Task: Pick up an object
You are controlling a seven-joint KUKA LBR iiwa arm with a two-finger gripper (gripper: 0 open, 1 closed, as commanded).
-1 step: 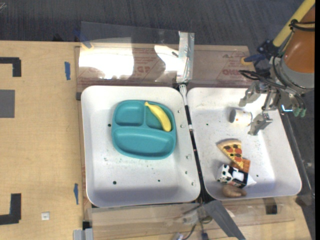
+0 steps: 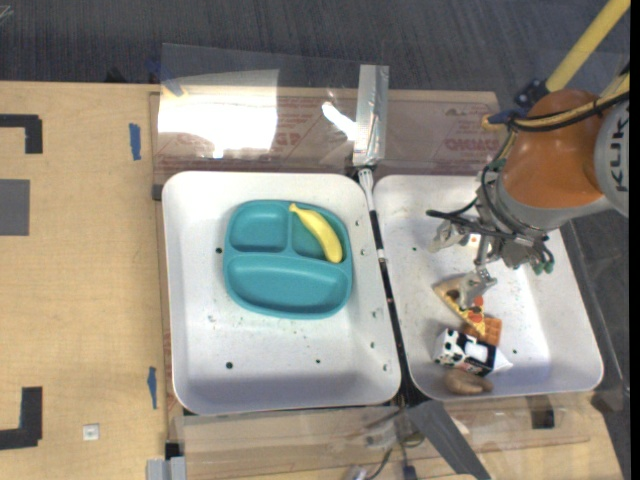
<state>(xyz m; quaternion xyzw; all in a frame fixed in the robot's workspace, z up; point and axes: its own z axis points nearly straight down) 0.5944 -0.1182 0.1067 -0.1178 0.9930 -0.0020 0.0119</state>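
In the right bin [image 2: 560, 358] lies a small cluster of toys. It holds a pizza-like slice [image 2: 458, 295], an orange piece [image 2: 484, 324], a black-and-white spotted object [image 2: 462, 348] and a brown lump [image 2: 462, 382] near the front wall. My gripper [image 2: 483, 271] hangs under the orange wrist band [image 2: 545, 163] and points down at the top edge of the slice, right at or just above it. The slice rests on the bin floor. In the left bin [image 2: 190, 348] a yellow banana [image 2: 320, 233] lies in a teal divided plate [image 2: 240, 283].
The two bins meet at a ridge [image 2: 385, 298] down the middle. A clear plastic sheet and cardboard [image 2: 270, 128] stand behind the bins. Cables and small fittings [image 2: 450, 233] hang around the wrist. The back and right parts of the right bin floor are bare.
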